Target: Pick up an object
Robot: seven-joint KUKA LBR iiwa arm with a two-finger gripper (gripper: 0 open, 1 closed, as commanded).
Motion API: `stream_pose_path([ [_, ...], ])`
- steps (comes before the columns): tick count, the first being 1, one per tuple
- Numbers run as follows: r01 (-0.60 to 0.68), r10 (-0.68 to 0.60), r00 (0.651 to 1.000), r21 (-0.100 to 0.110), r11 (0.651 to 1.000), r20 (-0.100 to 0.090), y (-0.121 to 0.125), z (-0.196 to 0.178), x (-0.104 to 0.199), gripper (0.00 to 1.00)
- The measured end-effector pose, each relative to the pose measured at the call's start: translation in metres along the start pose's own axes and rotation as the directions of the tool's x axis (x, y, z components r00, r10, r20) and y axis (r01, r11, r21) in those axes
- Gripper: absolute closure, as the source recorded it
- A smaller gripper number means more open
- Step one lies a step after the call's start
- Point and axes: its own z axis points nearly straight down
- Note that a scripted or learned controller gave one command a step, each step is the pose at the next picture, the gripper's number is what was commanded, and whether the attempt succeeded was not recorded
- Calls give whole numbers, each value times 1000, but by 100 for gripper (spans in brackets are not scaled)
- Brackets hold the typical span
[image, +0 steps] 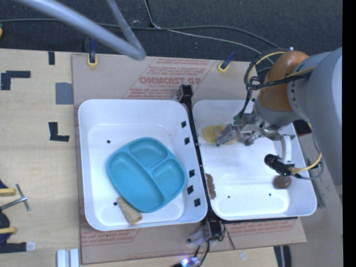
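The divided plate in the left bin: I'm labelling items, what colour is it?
Light blue; the divided plate shows plainly in the camera view.

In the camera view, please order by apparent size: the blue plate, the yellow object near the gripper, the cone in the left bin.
1. blue plate
2 and 3. yellow object and cone: similar in apparent size, so unranked.

End effector (pixel 229 134) low in right bin (pixel 245 204), beside yellow piece (pixel 211 133).

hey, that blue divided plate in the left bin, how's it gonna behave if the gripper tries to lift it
The blue plate looks like rigid moulded plastic, so probably stiff and light. It lies flat and wide, likely forcing a rim pinch, where it could tilt or slip. Its edge seems to rest by the cone, which may get nudged.
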Motion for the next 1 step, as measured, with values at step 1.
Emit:
stream_pose_path([
  [1, 1, -1, 1000, -3, 1000, 2, 1, -11, 0, 100],
])
